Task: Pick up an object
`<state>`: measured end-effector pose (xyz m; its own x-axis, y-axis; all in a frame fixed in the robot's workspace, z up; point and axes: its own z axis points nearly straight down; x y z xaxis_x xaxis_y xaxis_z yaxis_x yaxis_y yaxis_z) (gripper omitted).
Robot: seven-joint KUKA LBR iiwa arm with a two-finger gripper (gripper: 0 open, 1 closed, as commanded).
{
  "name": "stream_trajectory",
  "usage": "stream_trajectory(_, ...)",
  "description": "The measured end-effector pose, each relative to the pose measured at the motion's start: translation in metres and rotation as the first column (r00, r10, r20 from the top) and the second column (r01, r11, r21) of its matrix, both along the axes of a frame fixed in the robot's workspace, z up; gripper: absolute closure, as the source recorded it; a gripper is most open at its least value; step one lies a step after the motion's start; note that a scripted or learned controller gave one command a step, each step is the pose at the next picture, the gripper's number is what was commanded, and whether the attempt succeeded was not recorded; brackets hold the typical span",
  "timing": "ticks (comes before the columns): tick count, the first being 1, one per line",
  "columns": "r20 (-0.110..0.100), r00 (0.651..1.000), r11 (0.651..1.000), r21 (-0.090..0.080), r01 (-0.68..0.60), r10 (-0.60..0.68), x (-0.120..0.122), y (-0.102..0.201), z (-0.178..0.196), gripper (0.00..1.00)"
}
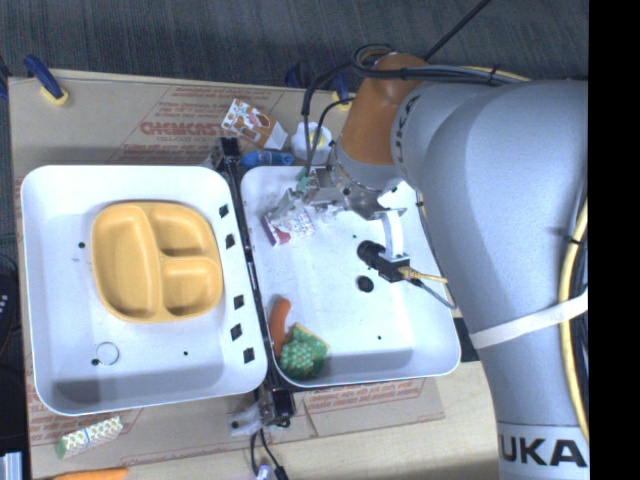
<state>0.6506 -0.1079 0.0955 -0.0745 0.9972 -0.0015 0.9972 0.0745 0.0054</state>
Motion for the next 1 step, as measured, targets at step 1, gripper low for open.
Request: stream_trajectory(1,-0.001,1.0,1.0,0.0,-0.004,0.004,0.0008,0.0003,0.0112,1.0)
